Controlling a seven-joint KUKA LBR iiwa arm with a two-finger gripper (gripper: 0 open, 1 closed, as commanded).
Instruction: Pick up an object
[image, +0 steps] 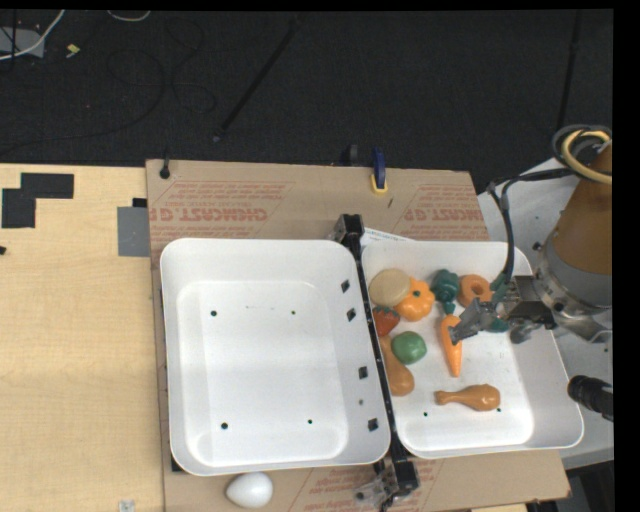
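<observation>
The right bin (545, 425) holds several toy foods. Among them are an orange carrot (453, 357), a green ball (408, 347), a small orange pumpkin (416, 300), a beige bun (389, 287), a teal piece (444, 287), an orange ring (474, 290) and a brown drumstick (472, 398). My gripper (462, 328) reaches in from the right and sits low over the carrot's upper end. It is open, its dark fingers spread to either side of that end. I see nothing lifted between them.
The left bin (168, 330) lies beside the right one, with a black divider (365, 330) between them. Along that divider lie a red piece (384, 322) and an orange pear shape (399, 379). A white egg (248, 489) rests on the cardboard below the left bin.
</observation>
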